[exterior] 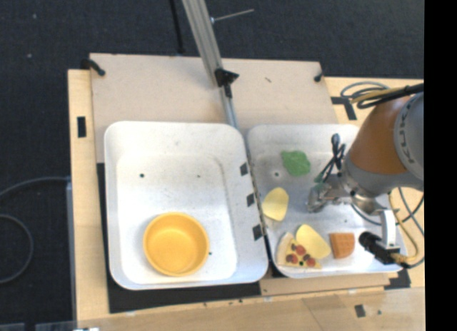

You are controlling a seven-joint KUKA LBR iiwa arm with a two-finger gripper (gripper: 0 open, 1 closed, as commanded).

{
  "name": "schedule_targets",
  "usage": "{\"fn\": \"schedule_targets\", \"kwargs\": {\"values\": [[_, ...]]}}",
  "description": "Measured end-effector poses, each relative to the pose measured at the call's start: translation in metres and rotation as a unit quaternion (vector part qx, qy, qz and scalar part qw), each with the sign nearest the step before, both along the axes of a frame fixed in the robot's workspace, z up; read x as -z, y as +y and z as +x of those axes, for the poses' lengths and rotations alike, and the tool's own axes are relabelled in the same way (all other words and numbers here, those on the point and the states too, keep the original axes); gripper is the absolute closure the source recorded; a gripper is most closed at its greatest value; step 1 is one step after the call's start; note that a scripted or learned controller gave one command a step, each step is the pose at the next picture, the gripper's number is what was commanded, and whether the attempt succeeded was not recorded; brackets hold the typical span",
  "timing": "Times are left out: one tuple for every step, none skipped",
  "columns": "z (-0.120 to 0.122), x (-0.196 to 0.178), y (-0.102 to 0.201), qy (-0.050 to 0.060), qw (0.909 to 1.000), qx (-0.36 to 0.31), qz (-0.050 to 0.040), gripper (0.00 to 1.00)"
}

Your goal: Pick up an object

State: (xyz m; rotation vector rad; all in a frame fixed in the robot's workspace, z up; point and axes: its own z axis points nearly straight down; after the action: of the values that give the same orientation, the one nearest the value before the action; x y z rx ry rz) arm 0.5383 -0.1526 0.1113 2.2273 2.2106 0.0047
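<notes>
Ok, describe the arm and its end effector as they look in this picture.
The arm is a thick rounded body, grey with a broad orange band above the wrist. Black cables loop beside it. The end effector is a small grey metal piece at its tip; finer detail is too blurred to tell.

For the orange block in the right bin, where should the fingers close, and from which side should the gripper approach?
Probably straight down from above, closing across the two side faces of the orange block. It looks compact and blocky, lying flat on the right bin floor. The yellow wedge lies close on its left and the bin's front rim is near, so a sideways approach looks cramped.
</notes>
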Motion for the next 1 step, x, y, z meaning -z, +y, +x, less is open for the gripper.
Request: {"fn": "schedule_targets", "kwargs": {"values": [[0.0083,-0.0580,-0.0002,0.001,1.0000,-0.005,-0.0006,1.00]]}}
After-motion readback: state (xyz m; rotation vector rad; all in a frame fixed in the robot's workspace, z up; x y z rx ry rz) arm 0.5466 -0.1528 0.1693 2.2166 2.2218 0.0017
